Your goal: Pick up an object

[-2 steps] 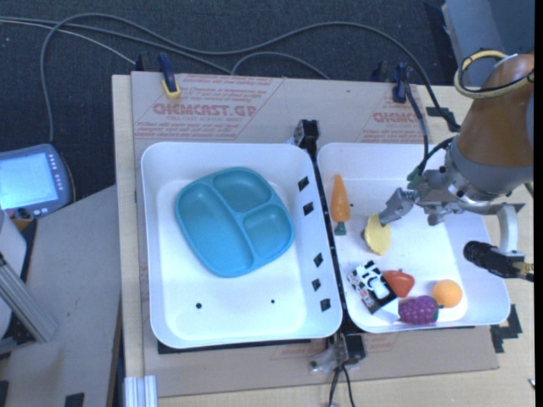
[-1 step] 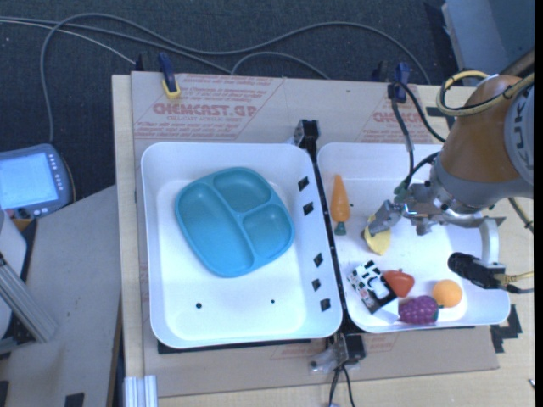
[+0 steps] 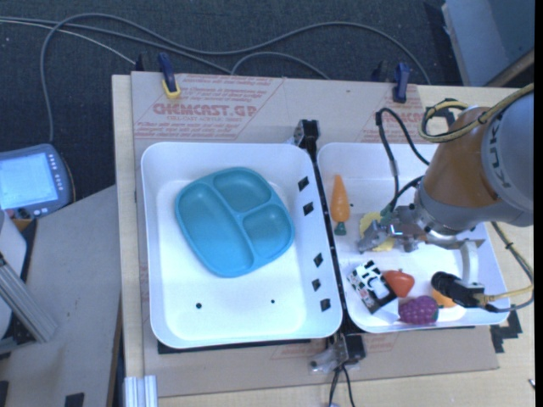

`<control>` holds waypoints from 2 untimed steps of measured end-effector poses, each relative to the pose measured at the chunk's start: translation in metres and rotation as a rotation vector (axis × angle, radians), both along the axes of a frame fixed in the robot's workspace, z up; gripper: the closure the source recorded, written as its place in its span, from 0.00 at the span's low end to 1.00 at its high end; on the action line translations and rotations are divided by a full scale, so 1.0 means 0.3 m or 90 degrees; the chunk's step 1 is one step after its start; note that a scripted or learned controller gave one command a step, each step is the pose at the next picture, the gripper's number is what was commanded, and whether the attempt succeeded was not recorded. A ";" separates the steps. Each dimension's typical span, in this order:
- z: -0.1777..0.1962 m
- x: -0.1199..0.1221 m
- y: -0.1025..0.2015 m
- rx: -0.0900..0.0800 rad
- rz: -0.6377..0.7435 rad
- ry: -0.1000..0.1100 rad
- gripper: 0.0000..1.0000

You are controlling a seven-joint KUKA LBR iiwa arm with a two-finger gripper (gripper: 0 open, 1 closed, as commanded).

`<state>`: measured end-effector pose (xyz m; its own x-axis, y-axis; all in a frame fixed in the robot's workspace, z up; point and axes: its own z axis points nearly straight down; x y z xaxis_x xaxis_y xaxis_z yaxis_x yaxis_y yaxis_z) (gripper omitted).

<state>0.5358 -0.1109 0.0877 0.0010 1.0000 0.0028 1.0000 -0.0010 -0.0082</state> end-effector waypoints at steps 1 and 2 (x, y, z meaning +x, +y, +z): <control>0.050 0.007 0.000 -0.001 0.000 -0.005 1.00; 0.242 -0.013 0.020 -0.002 0.002 -0.009 1.00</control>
<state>0.5318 -0.1049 0.1603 -0.0014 1.0000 -0.0004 1.0000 0.0014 0.0052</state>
